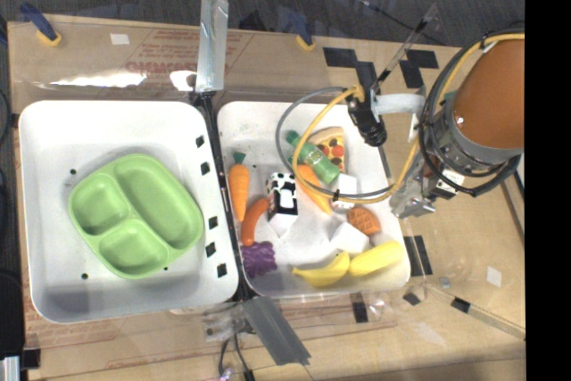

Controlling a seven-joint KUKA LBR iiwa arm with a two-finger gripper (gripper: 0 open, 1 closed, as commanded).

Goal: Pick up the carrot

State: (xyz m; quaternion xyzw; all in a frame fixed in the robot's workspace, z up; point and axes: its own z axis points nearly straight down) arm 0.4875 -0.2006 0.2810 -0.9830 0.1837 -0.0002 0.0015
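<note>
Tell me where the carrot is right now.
The carrot lies in the right bin, close to its left wall, pointing down the image. A hot dog lies just to its right, with purple grapes below.

Grey arm [451, 158], orange band, yellow cable (perhaps several) looping.

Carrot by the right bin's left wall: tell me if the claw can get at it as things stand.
Probably yes. The carrot lies bare on top, nothing over it. The divider wall and a hot dog touching its lower end crowd it. The claw sits over the bin's far right edge.
</note>
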